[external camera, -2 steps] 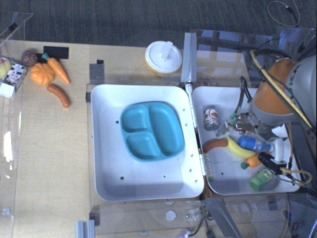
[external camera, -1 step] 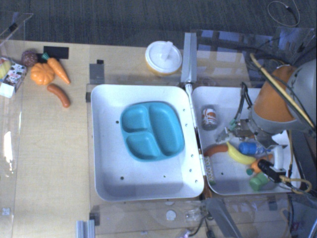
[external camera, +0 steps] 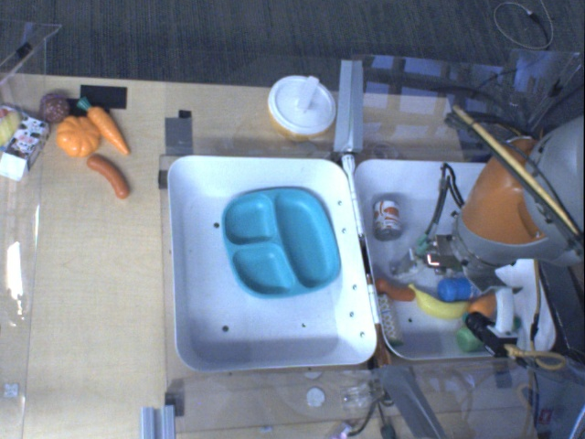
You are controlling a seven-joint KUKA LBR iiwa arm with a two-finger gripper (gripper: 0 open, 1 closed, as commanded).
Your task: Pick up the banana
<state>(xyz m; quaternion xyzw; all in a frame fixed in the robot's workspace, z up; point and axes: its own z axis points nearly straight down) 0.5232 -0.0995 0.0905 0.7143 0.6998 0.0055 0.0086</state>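
The banana [external camera: 441,304] lies in the right bin [external camera: 402,341], near its front edge, between a small sausage [external camera: 396,289] and a blue object [external camera: 454,289]. It looks like a light, stiff plastic toy with a smooth, slippery skin, so I judge the thick middle of its curve the best hold. The gripper [external camera: 437,256] hangs just behind it; how far it is open I cannot tell.
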